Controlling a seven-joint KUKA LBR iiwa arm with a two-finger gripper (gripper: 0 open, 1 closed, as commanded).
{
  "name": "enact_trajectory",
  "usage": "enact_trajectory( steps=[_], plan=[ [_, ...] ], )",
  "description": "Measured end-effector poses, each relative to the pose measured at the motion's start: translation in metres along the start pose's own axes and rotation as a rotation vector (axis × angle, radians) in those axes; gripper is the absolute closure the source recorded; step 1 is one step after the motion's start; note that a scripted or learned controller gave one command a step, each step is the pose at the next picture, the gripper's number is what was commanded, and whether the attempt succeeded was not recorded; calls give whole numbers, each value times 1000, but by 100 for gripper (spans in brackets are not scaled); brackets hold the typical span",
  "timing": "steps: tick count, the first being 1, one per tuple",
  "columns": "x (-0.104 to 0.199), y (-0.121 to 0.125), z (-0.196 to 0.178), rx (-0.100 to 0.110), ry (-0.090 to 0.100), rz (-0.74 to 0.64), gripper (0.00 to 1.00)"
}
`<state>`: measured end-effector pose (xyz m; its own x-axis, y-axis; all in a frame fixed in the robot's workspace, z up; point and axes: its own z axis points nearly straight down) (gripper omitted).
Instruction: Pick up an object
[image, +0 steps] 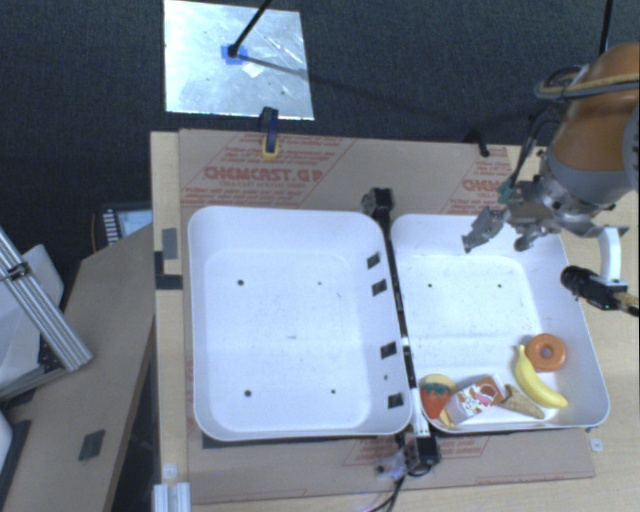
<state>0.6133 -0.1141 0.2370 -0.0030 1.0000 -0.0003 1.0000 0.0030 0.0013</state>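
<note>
Two shallow white plastic bins sit side by side on my brown cardboard-covered desk (300, 165), with dark carpet behind it and a shiny silver sheet (238, 60) lying there. Left bin (285, 320) shows bare white floor. Right bin (480, 300) holds, along its near edge, a red-orange round fruit (436, 393), a white and red packet (474, 399), a yellow banana (537, 380) and an orange ring-shaped doughnut (546, 351). My hand (500, 232) hangs over that bin's far edge, fingers spread apart, gripping nothing, well apart from those objects.

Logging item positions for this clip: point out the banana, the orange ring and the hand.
banana (536, 379), camera view, middle of its curve.
orange ring (546, 351), camera view, its band.
hand (502, 231), camera view, between fingertips.
</note>
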Motion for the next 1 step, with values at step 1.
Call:
enact_trajectory(
  steps=[1],
  plan=[
    [-61, -20, -54, -5, -3, 6, 0]
  ],
)
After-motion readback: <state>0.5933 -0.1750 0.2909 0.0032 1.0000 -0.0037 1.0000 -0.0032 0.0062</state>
